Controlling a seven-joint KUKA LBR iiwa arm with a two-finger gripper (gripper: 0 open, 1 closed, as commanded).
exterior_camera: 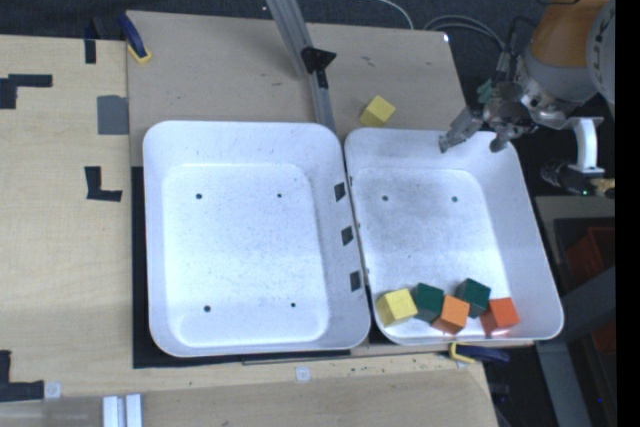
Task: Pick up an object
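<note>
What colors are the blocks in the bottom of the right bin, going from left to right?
In the right bin, along its near edge: yellow block → dark green block → orange block → second green block → red-orange block.

A single fixed camera looks down from above the bench (60, 215) at a slant, so the far edge of the scene lies along the top of the picture and the near edge along the bottom. The view is wide enough to take in both shallow white bins whole, the left bin (160, 245) and the right bin (520, 215) side by side in the middle and lower part of the picture. Dark floor shows beyond the bench at the top. The arm (570, 25) enters from the right edge, seen from above. A slanted metal pole (285, 0) crosses the upper middle, close to the lens.
</note>
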